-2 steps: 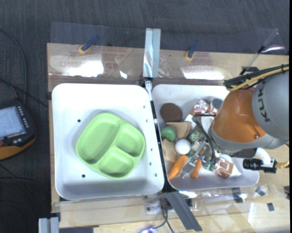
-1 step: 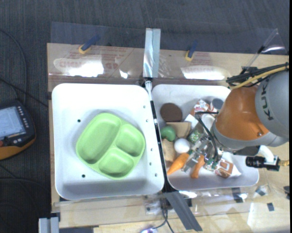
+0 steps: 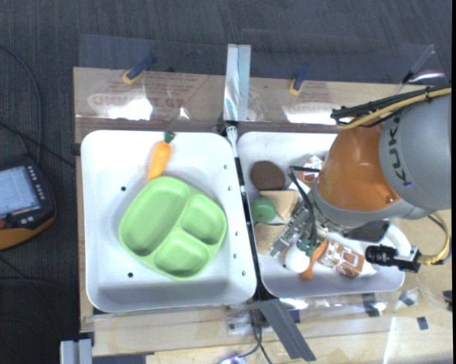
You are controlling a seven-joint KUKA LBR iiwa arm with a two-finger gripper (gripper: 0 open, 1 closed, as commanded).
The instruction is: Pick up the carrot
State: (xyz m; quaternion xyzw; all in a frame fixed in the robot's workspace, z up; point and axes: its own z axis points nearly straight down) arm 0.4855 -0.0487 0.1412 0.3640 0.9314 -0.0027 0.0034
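An orange carrot (image 3: 159, 158) with a green top lies in the left bin (image 3: 106, 279), near its far edge and just beyond the green divided plate (image 3: 174, 226). A second, smaller carrot (image 3: 315, 260) lies in the right bin (image 3: 387, 283) near its front. My gripper (image 3: 292, 237) hangs low in the right bin, directly left of that small carrot and beside a white egg-like object (image 3: 297, 263). The arm's orange band (image 3: 353, 177) hides much of the bin behind it.
The right bin also holds a brown round item (image 3: 267, 174), a green ball (image 3: 262, 209), a tan block (image 3: 284, 203) and a red-and-white packet (image 3: 345, 258). The divider wall (image 3: 243, 203) runs between the bins. A handheld pendant (image 3: 15, 203) lies left of the bench.
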